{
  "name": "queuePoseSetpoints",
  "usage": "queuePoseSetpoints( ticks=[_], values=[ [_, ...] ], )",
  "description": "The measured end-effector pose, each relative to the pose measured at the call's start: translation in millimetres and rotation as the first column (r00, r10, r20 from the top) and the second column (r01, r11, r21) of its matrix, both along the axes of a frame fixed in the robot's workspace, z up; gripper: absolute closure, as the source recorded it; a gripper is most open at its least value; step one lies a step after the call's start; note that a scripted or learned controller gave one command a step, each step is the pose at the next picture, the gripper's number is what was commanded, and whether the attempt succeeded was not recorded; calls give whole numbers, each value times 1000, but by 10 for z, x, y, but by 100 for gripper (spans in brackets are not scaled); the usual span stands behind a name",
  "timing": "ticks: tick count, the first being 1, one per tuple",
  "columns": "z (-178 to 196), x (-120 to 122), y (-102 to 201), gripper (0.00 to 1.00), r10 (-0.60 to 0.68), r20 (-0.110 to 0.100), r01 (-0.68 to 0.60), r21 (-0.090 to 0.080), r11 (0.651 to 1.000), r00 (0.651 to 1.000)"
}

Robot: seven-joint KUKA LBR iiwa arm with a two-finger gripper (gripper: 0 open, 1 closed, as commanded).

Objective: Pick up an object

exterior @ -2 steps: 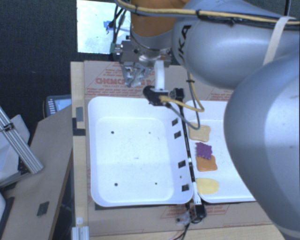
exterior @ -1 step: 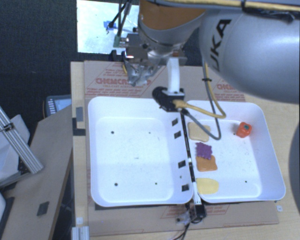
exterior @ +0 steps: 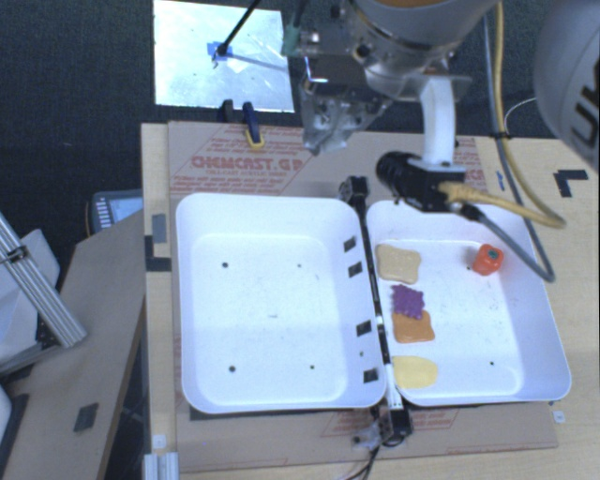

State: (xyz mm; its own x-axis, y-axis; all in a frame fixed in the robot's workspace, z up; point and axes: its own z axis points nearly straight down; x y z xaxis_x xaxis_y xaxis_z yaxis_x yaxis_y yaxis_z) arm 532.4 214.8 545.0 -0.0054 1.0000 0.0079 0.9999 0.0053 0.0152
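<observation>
Above the far edge of the bins, the gripper [exterior: 323,127] hangs high; whether it is spread, I cannot tell. Nothing is picked yet. Next comes a descent toward the right bin [exterior: 525,323], where the orange toy [exterior: 487,260] sits near its far right corner.

Grey rounded arm housing [exterior: 412,19] with an orange band at its top edge; metallic gripper [exterior: 323,127] below; yellow and grey cables [exterior: 511,206] trailing alongside.
</observation>
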Motion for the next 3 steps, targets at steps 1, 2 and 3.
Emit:
queuePoseSetpoints(
  ticks=[1,2,3],
  values=[
    [-76,1404,190,100,-4,-1,4,-5,1000,1000],
    [-101,1359,192,0,-2,-14,2,-8,1000,1000],
    [16,1359,195,100,1,-11,-1,-6,1000,1000]
  ],
)
